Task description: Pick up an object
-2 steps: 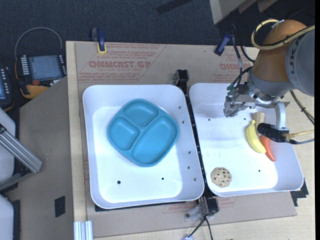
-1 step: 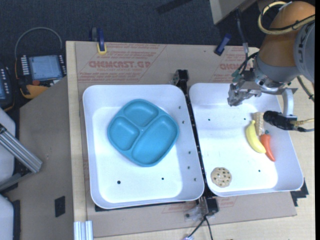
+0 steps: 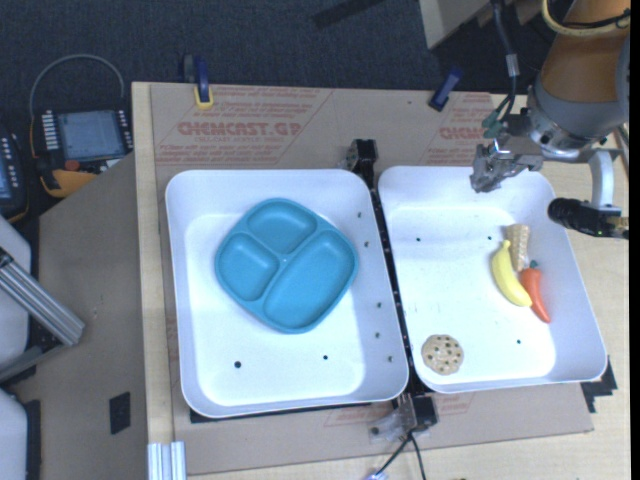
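Note:
The right bin (image 3: 450, 218) holds a yellow banana (image 3: 508, 276), an orange carrot (image 3: 537, 294) touching the banana's right side, a pale wafer-like piece (image 3: 517, 242) just above them, and a round cookie (image 3: 442, 353) near the front edge. My gripper (image 3: 490, 175) hangs over the far rim of the right bin, up and left of the banana group, with nothing visibly between its fingers. The arm's orange band (image 3: 590, 28) rises toward the top right.
In the left bin (image 3: 200, 348) lies a blue divided plate (image 3: 287, 264). A black clamp (image 3: 362, 155) sits between the bins at the back. Cables and a black bracket (image 3: 585, 215) hang by the right bin's far right edge.

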Controlling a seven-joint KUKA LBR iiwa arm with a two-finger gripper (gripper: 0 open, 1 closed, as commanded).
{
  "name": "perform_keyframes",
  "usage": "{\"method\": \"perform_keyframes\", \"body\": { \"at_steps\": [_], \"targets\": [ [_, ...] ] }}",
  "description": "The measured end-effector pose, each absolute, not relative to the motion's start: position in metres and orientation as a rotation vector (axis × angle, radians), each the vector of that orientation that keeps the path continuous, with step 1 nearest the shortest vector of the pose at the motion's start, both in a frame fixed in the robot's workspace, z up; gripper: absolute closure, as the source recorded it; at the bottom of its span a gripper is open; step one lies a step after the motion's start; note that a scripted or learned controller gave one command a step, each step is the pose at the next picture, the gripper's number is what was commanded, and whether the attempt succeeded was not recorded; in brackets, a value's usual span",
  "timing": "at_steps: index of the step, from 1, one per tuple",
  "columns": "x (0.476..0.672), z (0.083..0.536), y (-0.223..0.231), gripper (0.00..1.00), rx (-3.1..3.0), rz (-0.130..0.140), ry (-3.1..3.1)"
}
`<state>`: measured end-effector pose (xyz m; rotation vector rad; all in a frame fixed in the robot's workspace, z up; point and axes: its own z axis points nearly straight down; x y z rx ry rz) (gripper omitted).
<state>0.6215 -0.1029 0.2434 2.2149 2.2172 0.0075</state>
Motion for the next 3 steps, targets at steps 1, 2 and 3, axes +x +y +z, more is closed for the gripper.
{"method": "perform_keyframes", "body": {
  "at_steps": [1,2,3],
  "targets": [
    [0.630,0.239,-0.044,1.00,2.213,0.005,2.227],
    [0.622,0.226,0.010,1.00,2.218,-0.002,2.231],
    [0.622,0.233,0.072,1.00,2.213,0.005,2.230]
  ]
}}
